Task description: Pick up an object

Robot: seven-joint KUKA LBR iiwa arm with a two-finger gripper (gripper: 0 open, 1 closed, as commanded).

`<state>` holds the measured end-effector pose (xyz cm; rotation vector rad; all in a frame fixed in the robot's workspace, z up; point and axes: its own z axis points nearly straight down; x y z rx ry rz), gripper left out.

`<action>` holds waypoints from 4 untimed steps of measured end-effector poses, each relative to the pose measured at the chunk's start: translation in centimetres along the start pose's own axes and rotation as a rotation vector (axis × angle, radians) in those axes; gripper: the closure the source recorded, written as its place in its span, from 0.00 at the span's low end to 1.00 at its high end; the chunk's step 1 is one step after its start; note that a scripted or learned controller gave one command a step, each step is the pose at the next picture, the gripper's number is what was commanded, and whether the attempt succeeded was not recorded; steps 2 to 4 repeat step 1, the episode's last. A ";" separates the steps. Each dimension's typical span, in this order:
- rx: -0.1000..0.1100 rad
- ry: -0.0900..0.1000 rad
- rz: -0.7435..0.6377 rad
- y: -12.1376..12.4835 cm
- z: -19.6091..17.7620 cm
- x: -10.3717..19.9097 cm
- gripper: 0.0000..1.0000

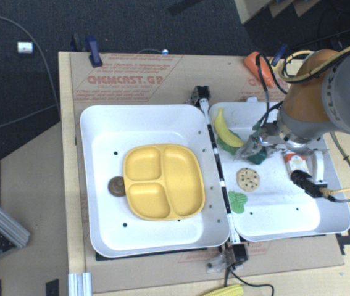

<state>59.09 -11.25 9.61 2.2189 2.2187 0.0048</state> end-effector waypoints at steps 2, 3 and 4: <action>0.003 0.002 -0.002 -0.9 -9.7 10.6 1.00; 0.003 0.002 -0.002 -0.9 -9.7 10.6 1.00; 0.003 0.002 -0.002 -0.9 -9.7 10.6 1.00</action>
